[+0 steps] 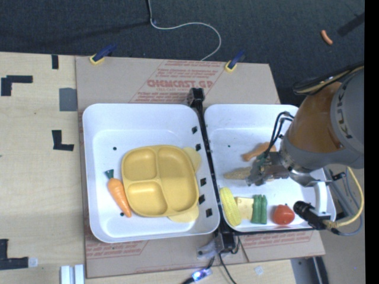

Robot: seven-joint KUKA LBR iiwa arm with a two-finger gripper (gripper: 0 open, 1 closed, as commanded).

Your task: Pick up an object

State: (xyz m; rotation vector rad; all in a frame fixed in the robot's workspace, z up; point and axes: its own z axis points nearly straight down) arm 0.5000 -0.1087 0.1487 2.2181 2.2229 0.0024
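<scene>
We see the gripper (261, 175) low in the right bin (237, 120), finger spread unreadable, above a tan toy (238, 174). It looks light, rigid plastic, slippery; we'd grip mid-body.

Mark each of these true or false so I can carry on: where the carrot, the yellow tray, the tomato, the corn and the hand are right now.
1. The carrot lies in the left bin. True.
2. The yellow divided tray sits in the right bin. False: it is in the left bin, beside the carrot.
3. The tomato is in the right bin, near its front edge. True.
4. The corn lies on the cardboard outside the bins. False: it is in the right bin, next to a green vegetable.
5. The hand is over the left bin. False: it is over the right bin, above the row of toy food.
</scene>
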